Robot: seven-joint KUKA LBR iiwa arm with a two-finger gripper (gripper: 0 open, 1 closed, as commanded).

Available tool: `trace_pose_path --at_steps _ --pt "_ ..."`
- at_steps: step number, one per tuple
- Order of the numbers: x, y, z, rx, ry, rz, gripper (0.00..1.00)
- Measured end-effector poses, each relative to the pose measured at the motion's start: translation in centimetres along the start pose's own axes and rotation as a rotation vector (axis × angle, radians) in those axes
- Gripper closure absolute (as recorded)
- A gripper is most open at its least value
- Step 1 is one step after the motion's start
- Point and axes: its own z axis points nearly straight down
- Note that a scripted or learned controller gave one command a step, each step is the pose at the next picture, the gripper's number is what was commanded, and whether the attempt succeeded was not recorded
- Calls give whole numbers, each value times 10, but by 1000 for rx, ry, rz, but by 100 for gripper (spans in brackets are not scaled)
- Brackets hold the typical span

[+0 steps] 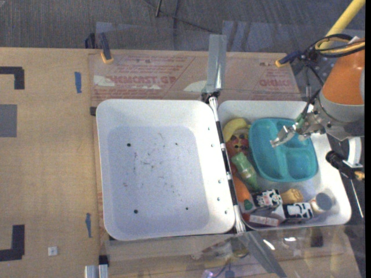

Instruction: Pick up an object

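The left bin (156, 167) lies bare on the desk (46, 155); the right bin (342, 204) is crowded: banana (235, 127), green bottle (244, 168), small cartons (268, 198), teal tray (284, 152). The claw (288, 133), fingers narrowly parted, hangs over the tray's rear, gripping nothing; the pick looks yet to be made, with close-packed neighbours hampering any grasp.

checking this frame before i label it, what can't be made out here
- Gripper: small and blurred over the teal divided plastic tray in the camera view; nothing can be confirmed in its grasp.
- Items along the right white bin's near wall: too small and crowded to identify.
- Yellow rounded object: partly hidden by the tray.
- Grey arm: cut off by the right edge.
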Motion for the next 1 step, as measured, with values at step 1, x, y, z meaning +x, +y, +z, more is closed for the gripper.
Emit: trace_pose_path --at_steps 1 --pt "-10 -52 24 -27 -12 -176 0"
